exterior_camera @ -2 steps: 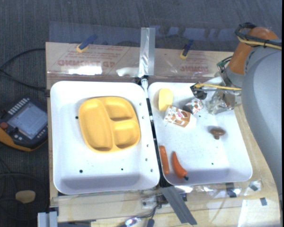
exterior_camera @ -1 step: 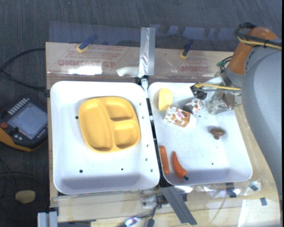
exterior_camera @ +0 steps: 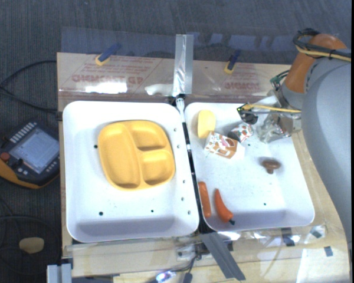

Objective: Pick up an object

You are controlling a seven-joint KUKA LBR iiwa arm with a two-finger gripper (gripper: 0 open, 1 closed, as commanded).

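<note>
The grey arm (exterior_camera: 333, 105) reaches in from the right, orange-banded wrist (exterior_camera: 296, 75) bent downward, end effector (exterior_camera: 270, 128) pointing left.

A dark grey carpeted floor (exterior_camera: 106, 5) surrounded a pale wooden desk (exterior_camera: 325, 232). A clear plastic sheet (exterior_camera: 130, 69) stood along the desk's far edge, held by two blue-and-yellow clips (exterior_camera: 107, 53). On the floor to the left lay an orange-rimmed control pendant (exterior_camera: 26, 155) with black cables (exterior_camera: 23, 75), and nearer, a small tan lump (exterior_camera: 31, 244). The light was even.
</note>
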